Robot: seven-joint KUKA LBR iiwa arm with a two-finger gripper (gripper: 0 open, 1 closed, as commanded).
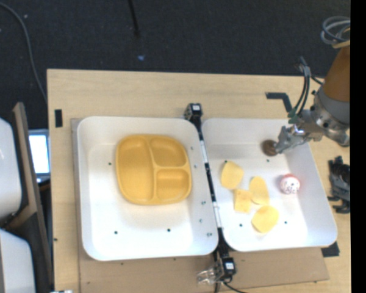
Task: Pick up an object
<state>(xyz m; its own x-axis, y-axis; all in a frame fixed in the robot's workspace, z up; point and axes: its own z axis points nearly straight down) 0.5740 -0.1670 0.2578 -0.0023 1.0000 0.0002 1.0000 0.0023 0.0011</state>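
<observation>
My jaws low at far edge of right white plastic bin, beside small round brown disc, likely target. Cannot tell jaw opening or any hold. Yellow flat pieces nearby; yellow divided tray in left bin.

From my feed the light is even and fairly bright, coming from above. Both white bins read nearly blown out, with soft glare on their rims. Shadows are faint and short under the yellow tray. The dark floor stays dim. The whole picture is soft and low in detail, and small things look slightly blurred.
</observation>
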